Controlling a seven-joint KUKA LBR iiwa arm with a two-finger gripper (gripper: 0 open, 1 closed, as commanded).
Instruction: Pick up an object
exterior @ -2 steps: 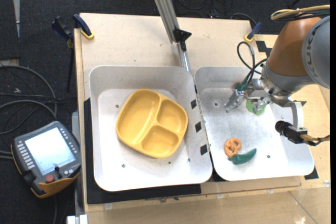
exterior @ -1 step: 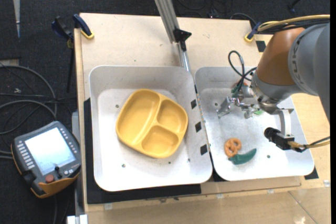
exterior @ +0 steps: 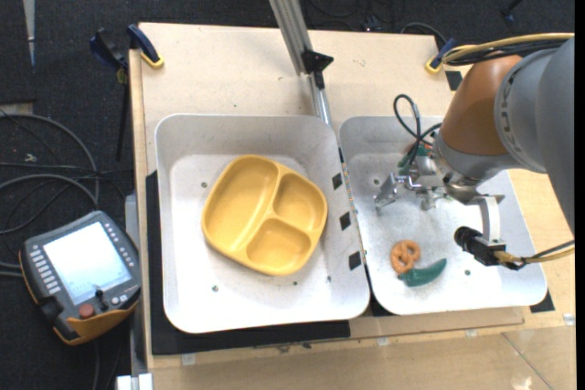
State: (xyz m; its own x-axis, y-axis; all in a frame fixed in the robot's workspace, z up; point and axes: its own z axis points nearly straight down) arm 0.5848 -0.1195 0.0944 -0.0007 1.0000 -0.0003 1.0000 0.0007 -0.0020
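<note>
We note gripper (exterior: 400,188) hanging over right bin (exterior: 366,146), near its left wall; whether it is open or closed we cannot tell. Nothing seen held. We find pretzel (exterior: 405,255) and green pepper (exterior: 426,272) touching each other near right bin's front edge. Yellow divided plate (exterior: 264,214) sits mid left bin (exterior: 178,142).

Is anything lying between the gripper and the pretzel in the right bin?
Nothing visible. The gripper is over bare floor of the right bin, and the pretzel lies nearer the camera, touching only the green piece beside it.
</note>
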